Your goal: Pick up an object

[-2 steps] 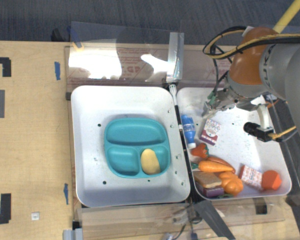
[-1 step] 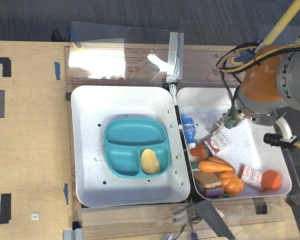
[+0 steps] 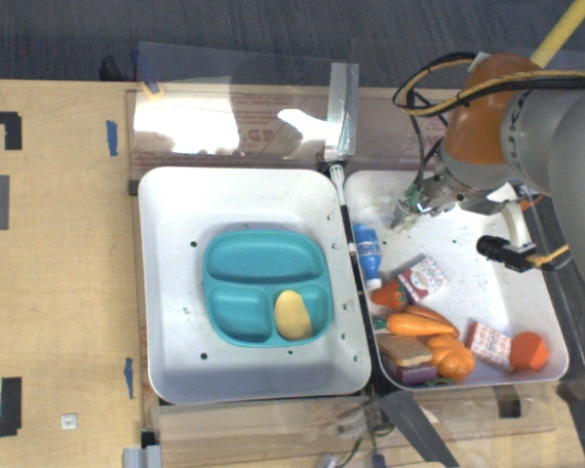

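Here we look down on a tan table (image 3: 58,291) carrying two shallow white bins side by side. The left bin (image 3: 166,261) holds a teal divided tray (image 3: 263,261), and a yellow potato-shaped toy (image 3: 292,315) lies in the tray's lower right compartment. The right bin (image 3: 526,291) holds a scatter of toy food. A blue and white bottle (image 3: 367,252) lies along its left wall, just beside the divider between the bins. Near the middle we see a small red and white packet (image 3: 427,277), tilted. Below it an orange carrot (image 3: 421,324) lies across the bin, touching a red piece to its upper left and a brown sandwich-like block (image 3: 409,357) beneath it. A small orange fruit (image 3: 456,364) sits just right of that block. Further right a pink and white carton (image 3: 489,342) rests beside a round orange-red toy (image 3: 529,351) near the bin's lower right corner.

The grey arm (image 3: 556,135) reaches in from the right, its orange band (image 3: 483,115) above the wrist, with cables looping over it. The hand (image 3: 414,203) hovers over the upper left part of the right bin, above bare white floor, well apart from the packet and the bottle. We see nothing between its fingers, but we cannot tell how far they are parted, since they are small and partly masked by the wrist. All the toys lie in the bins.
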{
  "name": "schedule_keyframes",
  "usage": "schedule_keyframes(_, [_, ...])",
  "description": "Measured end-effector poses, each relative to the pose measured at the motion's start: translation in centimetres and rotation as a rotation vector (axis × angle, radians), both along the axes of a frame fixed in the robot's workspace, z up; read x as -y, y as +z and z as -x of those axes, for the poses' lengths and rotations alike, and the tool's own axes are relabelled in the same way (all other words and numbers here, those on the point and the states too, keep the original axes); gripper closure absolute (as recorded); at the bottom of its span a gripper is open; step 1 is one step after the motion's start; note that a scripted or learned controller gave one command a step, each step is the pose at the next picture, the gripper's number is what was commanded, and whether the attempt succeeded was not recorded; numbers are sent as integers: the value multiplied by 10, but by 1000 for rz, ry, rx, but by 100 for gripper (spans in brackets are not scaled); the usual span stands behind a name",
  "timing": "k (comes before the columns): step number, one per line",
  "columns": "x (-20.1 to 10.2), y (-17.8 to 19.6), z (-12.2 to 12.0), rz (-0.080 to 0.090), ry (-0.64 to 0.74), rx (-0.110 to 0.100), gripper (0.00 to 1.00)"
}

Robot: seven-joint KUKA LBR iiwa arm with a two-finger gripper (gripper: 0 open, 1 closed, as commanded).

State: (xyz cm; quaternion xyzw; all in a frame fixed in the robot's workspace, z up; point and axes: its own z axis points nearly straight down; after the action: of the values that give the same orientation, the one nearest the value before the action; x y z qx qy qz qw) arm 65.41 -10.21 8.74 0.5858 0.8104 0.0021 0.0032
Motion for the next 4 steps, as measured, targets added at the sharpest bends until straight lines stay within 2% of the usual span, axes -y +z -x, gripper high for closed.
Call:
schedule_keyframes(1, [17, 41, 28, 1, 93, -3, 100])
schedule_keyframes(2, [16, 39, 29, 0, 93, -7, 0])
schedule_keyframes(3, [6, 0, 78, 2, 251, 1, 0])
schedule_keyframes(4, [6, 13, 75, 3, 248, 9, 100])
